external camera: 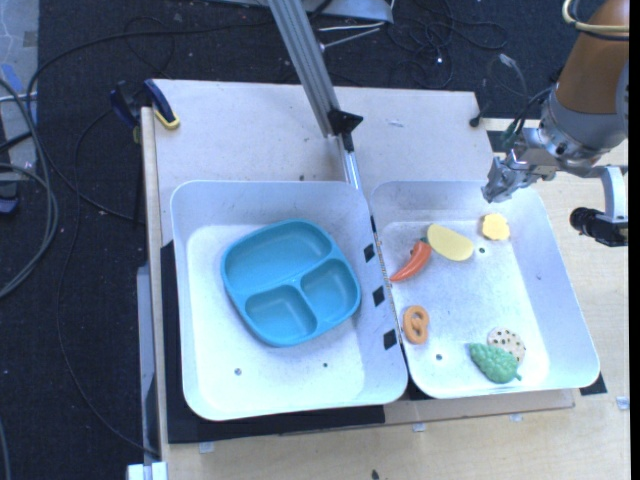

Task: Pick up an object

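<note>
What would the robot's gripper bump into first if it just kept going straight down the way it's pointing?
Probably the small yellow-orange piece in the right bin: the gripper hangs just above it, pointing down. Depth is unclear, so it might hit bare bin floor beside it.

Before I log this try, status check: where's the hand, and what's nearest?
Hand above right bin's far edge, nothing seen in it. Small yellow piece just below. Nothing blocking.

— What lies in the right half of the frame?
— A yellow banana-like piece (451, 243) flat at upper middle, a red-orange pepper (411, 262) slanting just left of it, touching its end. A small yellow-orange lump (495, 228) sits to the upper right.
— And lower down?
— An orange pretzel ring (415, 323) at lower left; a speckled cookie (507, 343) touching a green leafy piece (495, 362) at lower right.
</note>
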